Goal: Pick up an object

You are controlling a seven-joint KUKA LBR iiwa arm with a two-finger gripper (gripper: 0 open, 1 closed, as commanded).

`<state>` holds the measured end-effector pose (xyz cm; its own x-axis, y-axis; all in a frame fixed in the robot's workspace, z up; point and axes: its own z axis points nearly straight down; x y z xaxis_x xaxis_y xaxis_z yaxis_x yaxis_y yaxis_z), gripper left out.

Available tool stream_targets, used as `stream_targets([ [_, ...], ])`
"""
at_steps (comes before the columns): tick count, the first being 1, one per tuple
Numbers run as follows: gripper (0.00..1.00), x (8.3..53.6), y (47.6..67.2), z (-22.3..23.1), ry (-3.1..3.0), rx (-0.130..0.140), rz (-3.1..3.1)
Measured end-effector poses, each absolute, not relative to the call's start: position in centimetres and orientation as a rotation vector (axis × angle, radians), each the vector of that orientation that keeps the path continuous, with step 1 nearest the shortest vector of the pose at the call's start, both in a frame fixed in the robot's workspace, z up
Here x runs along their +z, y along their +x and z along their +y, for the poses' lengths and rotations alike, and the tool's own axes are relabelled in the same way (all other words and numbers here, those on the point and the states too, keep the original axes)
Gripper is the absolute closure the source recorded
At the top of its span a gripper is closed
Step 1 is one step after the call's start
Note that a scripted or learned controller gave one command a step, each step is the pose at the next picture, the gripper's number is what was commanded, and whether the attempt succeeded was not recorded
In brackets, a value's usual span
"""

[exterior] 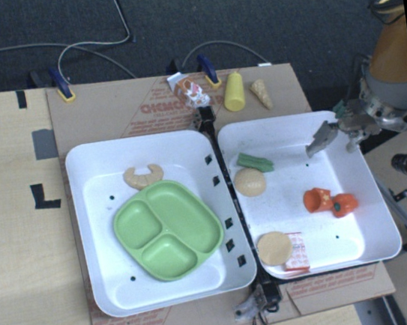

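Gripper (329, 138) hovers over right bin (353, 253) far-right corner; can't tell jaws' state, nothing seen held. Nearest target: orange pepper (329, 201), right-centre; descend straight, close across its narrow axis. Same bin: green piece (255, 162), beige round (250, 182), tan disc (274, 247). Left bin (93, 235): green tray (167, 228), pretzel (143, 176).

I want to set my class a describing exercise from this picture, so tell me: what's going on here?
A grey robot arm reaches in from the right, and its end effector hangs over the far right part of the right bin, holding nothing. In that bin lie an orange-red pepper, a green piece, a pale round item, a tan disc and a small packet. The left bin has a green divided plate and a tan curved piece. Nothing is picked up yet.
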<state>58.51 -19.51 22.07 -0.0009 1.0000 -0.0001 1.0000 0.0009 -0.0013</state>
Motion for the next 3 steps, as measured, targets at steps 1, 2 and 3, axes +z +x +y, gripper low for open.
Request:
stream_targets([
  [1, 0.0, 15.3, 57.5, -22.4, -2.22, 0.003, -2.221],
  [2, 0.0, 12.4, 55.1, -17.5, -2.218, 0.002, -2.222],
  [3, 0.0, 12.8, 52.7, -22.4, -2.221, 0.002, -2.221],
])
